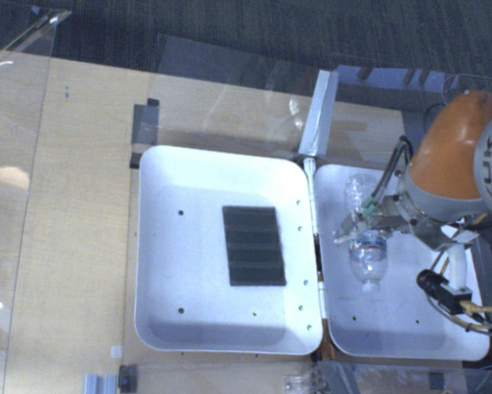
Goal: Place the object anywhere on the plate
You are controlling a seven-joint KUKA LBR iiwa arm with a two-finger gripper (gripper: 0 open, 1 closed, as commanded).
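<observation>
A dark, ridged rectangular plate (254, 245) lies flat in the middle of the left bin (165, 227). A clear plastic bottle (368, 257) lies in the right bin (406, 328), close to the wall between the two bins. My gripper (358, 223) hangs over the bottle's upper end, at or just above it. The wrist and its orange band (448, 151) cover much of the bin's far right part. Whether the gripper touches the bottle I cannot tell.
A metal divider post (318, 112) stands behind the seam between the bins. Black and yellow cabling (448, 298) hangs from the arm over the right bin's right side. A clear crinkled patch (356, 190) shows above the gripper. Wooden bench lies to the left.
</observation>
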